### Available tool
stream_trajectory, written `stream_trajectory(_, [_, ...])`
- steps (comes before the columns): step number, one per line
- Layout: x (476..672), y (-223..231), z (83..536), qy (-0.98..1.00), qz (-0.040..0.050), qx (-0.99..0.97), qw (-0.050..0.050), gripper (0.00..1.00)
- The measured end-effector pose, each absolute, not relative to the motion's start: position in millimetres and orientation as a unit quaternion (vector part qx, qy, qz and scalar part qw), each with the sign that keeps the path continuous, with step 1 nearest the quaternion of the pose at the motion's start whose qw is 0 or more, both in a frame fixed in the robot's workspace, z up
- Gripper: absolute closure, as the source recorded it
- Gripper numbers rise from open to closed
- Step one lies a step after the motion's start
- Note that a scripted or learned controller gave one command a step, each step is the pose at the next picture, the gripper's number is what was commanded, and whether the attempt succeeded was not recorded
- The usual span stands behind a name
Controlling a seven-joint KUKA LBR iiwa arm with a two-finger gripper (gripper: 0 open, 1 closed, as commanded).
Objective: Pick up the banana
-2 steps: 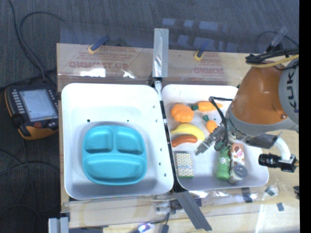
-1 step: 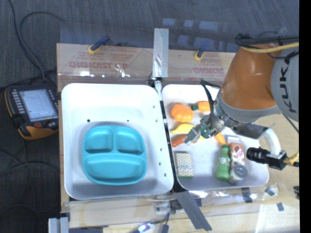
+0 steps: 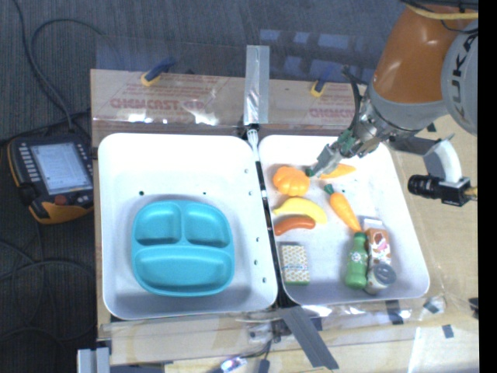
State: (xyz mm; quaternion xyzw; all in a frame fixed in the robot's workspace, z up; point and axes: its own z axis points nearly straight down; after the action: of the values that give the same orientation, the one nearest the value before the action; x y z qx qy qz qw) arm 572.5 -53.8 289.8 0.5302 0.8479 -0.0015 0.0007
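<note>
The claw hung low over the far part of the right-hand shallow white plastic bin, its tip pointing down and leftward. Whether it was spread or closed could not be told; nothing showed gripped in it.

The curved yellow plastic banana lay nearer the camera than the claw and a little to its left, close to the bin's dividing wall. It was crowded. A rounded orange plastic pumpkin-like fruit sat between claw and banana, just beside the claw's tip. A reddish-orange sausage-shaped toy lay touching the banana's near edge. A small orange plastic carrot with a green top lay below the claw, near the banana's right end.

The chief risk, as I judged it, was that a descent from this spot would land on the orange fruit rather than the banana, since the fruit lay closest to the tip. A second risk was that a closing grip would catch the sausage-shaped toy together with the banana, or nudge the banana against the wall so that it slipped out. The banana's smooth curved body looked likely to roll or squirt free unless taken across its middle.

Further off toward the camera, a green plastic bottle and a small printed carton stood clear of the reach.
</note>
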Motion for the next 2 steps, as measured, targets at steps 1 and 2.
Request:
stream_trajectory(1, [505.7,21.8,217.9,0.790,-0.0018,0.614,-0.002,1.00])
stream_trajectory(2, [553.9,-39.9,342.3,0.824,-0.0015,0.567,0.001,1.00])
